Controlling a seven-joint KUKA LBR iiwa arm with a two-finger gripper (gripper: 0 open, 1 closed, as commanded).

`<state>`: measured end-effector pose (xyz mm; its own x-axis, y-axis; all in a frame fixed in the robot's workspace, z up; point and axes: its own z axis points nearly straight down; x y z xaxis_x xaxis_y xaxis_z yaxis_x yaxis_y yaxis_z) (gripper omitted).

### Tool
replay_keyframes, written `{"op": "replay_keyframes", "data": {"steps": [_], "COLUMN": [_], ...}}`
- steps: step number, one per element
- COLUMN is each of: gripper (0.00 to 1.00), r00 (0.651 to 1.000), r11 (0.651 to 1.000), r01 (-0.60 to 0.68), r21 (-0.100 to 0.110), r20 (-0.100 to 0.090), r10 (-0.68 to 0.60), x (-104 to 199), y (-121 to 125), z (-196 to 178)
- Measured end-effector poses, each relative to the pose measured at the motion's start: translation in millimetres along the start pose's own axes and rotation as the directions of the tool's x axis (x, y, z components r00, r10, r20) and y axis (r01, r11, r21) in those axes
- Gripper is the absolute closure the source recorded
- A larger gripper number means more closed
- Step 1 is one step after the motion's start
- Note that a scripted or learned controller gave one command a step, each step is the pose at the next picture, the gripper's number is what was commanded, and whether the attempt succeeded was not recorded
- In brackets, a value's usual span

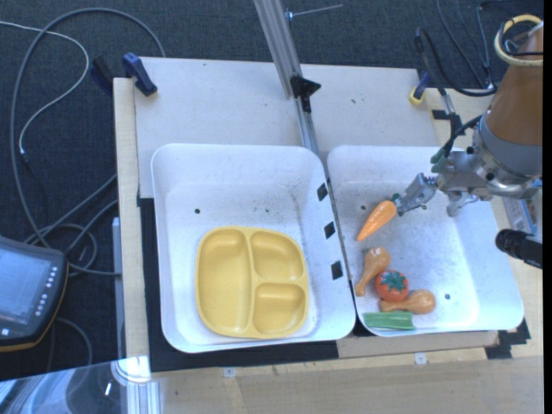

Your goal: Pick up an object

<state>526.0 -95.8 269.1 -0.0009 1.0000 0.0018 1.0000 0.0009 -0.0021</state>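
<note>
**Carrot in the tool, right bin**

While the arm (pixel 517 110) reaches in from the right, the tool (pixel 412 198) sits over the upper middle of the right bin (pixel 492 309), and it looks clenched on the toy carrot (pixel 377 220). The carrot's green top end is right at the fingertips, and the orange body slants down and to the left from there. Can't really tell from this angle if the carrot is lifted off the bin floor or resting on it, so I'm leaving that alone.

Rest of the right bin: there's a little cluster of toy food near the front edge. A tan drumstick-looking piece (pixel 373 268) stands tilted just below the carrot, apart from it. Next to that is a red tomato (pixel 392 285) with a green stem, touching or nearly touching an orange squash-shaped piece (pixel 417 301) on its right. A flat green piece (pixel 388 320) lies along the front wall, just under the tomato.

Left bin (pixel 172 179) holds a yellow divided plate (pixel 252 281) with three compartments, sitting toward the front. Nothing in the compartments as far as I can see.

Both bins sit side by side on the light desk (pixel 224 102), with a grey metal pole (pixel 276 33) slanting down between them from the top. A dark screen device (pixel 26 291) sits on the floor at far left with cables (pixel 52 50) looping around.
</note>
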Motion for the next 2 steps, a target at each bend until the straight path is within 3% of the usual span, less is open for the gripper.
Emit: {"op": "replay_keyframes", "data": {"steps": [1,2], "gripper": [0.0,0.0], "r00": [1.0,1.0], "r11": [1.0,1.0], "r01": [0.0,-0.002], "r21": [-0.001,0.006], "r20": [0.0,0.0], "r10": [0.0,0.002], "x": [0,-4], "y": [0,-9], "z": [0,56]}}
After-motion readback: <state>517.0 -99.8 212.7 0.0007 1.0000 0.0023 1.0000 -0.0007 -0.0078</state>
